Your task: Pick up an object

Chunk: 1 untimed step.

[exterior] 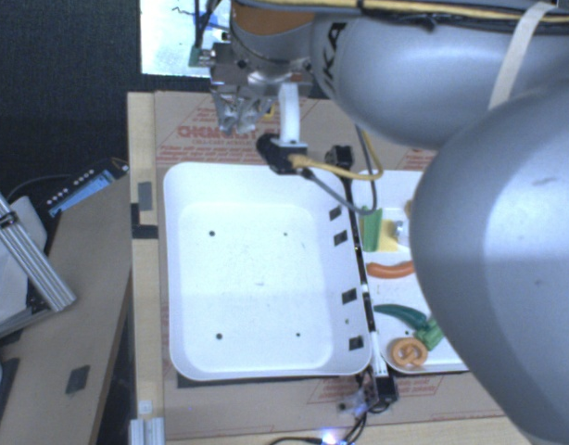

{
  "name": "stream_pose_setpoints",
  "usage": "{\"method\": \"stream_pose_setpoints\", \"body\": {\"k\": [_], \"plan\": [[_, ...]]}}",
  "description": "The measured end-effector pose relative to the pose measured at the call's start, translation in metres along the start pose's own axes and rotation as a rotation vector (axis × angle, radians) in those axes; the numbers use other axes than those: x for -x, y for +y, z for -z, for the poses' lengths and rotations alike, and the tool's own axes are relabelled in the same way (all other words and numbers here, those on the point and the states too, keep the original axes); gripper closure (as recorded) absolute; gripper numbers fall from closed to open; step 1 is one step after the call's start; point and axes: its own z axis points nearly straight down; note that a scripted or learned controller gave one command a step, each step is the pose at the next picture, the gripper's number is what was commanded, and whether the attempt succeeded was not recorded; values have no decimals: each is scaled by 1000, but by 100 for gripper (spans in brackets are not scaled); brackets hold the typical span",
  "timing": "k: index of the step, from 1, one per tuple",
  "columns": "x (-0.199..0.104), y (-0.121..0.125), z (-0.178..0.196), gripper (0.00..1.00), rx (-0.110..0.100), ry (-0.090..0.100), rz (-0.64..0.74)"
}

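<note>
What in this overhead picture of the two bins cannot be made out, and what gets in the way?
- Right bin, camera view: mostly covered by the grey arm.
- Green toy and orange curved piece: partly cut off by the arm.
- Gripper: blurred; whether it is open or shut is unclear.

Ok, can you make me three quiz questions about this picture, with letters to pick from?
1. Where is the gripper?
A. above the far edge of the left bin
B. over the toys in the right bin
C. at the bench's near edge

2. What colour is the long thin toy?
A. blue
B. orange
C. purple

3. Which bin holds the toys?
A. left bin
B. right bin
C. both

Answers: 1 A, it hangs by the left bin's far rim. 2 B, it looks orange. 3 B, the toys all lie in the right bin, partly under the arm.
</note>
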Motion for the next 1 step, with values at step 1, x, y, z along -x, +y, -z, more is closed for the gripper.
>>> {"method": "stream_pose_setpoints", "body": {"k": [1], "plan": [[26,-4,39,100,1,-5,-16]]}}
